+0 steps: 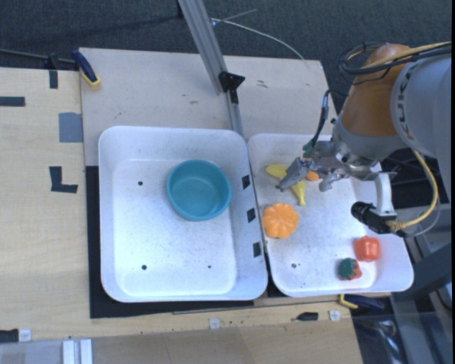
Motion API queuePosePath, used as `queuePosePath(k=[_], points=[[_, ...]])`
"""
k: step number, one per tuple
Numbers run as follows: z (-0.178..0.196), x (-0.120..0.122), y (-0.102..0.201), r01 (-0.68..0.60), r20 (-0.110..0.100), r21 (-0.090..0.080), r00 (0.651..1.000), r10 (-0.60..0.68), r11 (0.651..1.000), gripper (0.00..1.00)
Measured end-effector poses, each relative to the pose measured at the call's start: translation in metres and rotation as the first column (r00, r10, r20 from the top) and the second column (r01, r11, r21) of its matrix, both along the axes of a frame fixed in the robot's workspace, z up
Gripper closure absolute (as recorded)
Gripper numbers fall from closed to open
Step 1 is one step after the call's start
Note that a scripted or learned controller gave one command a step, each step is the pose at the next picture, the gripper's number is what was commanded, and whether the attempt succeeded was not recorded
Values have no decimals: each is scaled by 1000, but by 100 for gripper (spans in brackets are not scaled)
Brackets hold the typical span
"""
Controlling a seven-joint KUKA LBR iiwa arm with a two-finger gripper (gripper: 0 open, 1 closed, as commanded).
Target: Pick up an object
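My gripper (309, 179) is low in the right bin (318, 279), near its back left part. Its fingers (293, 180) stand spread, so it is open. A small orange piece (312, 176) shows between them, and I cannot tell whether they touch it. A yellow banana-like toy (282, 174) lies just left of the gripper, partly under the left finger. An orange pumpkin (280, 221) sits in front of it near the bin's left wall. A red pepper (367, 248) and a red-and-green strawberry (349, 268) lie at the front right.
The left bin (129, 226) holds a blue bowl (199, 189) toward its back. A grey metal pole (205, 36) slants down to the divide between the bins. The arm's cable (409, 214) loops over the right bin's right edge.
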State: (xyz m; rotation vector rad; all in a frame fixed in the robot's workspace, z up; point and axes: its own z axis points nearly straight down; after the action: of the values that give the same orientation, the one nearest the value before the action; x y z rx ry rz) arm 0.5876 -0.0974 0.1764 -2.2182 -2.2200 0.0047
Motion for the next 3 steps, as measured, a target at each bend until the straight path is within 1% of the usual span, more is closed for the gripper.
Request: queuePosePath(k=[1, 2, 3], points=[[-45, -5, -5, 0, 0, 0, 1000, 0, 1000, 0], [-87, -5, -5, 0, 5, -1, 1000, 0, 1000, 0], [-76, -4, -6, 1, 7, -2, 1000, -1, 1000, 100]])
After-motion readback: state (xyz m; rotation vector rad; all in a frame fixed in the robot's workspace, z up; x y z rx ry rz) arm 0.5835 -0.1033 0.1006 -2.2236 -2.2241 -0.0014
